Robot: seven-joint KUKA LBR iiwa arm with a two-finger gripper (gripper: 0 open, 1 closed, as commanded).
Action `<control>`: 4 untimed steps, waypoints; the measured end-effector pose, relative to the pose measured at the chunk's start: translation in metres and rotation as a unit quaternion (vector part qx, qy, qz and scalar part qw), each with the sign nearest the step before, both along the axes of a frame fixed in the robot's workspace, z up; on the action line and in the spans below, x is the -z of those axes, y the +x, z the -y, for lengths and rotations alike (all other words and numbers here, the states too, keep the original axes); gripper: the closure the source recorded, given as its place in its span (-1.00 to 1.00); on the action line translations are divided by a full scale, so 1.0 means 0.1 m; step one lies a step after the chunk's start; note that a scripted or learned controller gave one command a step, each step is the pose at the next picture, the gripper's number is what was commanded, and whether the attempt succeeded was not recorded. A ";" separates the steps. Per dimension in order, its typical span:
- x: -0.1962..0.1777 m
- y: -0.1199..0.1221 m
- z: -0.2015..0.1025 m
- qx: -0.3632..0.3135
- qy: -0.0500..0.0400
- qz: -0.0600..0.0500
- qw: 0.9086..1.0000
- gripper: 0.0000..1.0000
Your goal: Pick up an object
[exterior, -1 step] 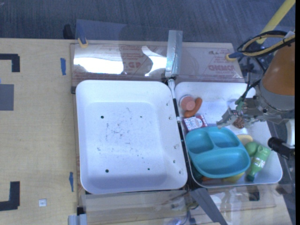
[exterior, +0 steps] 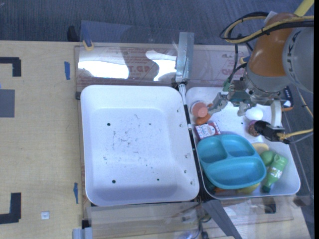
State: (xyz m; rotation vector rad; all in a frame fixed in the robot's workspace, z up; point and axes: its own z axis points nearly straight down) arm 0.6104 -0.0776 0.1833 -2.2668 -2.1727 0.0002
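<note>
From above, we see the grey arm (exterior: pixel 294 49) with its orange band reach in at the upper right of the frame, its end effector (exterior: pixel 246 101) poised over the far end of the right bin (exterior: pixel 294 183); we cannot tell from this angle how its tips are set, and nothing shows between them. The right bin is crowded: a blue divided plate (exterior: pixel 232 161) fills its near half, a green bottle (exterior: pixel 273 171) lies at the plate's right edge, a red-labelled packet (exterior: pixel 207 130) sits just above the plate, and an orange item (exterior: pixel 200 110) lies by the bins' shared wall. The left bin (exterior: pixel 137 143) fills the centre of the wooden bench (exterior: pixel 35 133).
</note>
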 end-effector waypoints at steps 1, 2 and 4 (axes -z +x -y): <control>0.82 -0.14 0.22 0.028 -0.002 0.008 1.000 -1.00; 0.87 0.26 0.40 -0.055 -0.001 0.010 0.998 -1.00; 0.87 0.08 0.19 0.121 0.000 0.013 0.993 -1.00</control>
